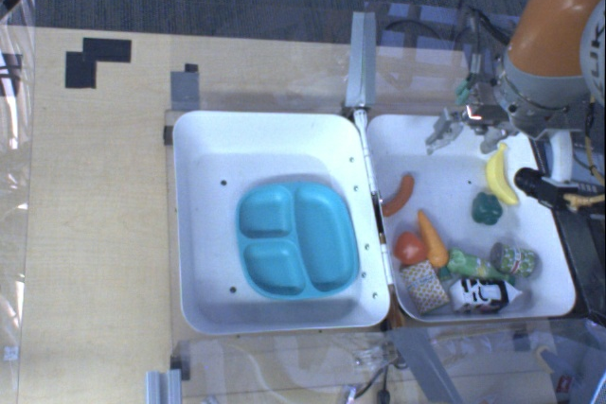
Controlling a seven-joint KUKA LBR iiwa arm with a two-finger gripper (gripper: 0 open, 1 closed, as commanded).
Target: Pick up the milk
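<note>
The milk [483, 294] lies on its side, long axis left-to-right, well below the claw [464, 130] near the bin's front edge. The claw hangs spread open, holding nothing.

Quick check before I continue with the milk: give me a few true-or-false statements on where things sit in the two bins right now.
1. The milk carton lies at the near edge of the right bin. True.
2. The blue tray sits in the right bin. False: it is in the left bin.
3. The tool hangs over the milk carton. False: it is over the right bin's far end.
4. The banana lies beyond the milk carton, nearer the tool. True.
5. The carrot is in the blue tray. False: it lies in the right bin.
</note>
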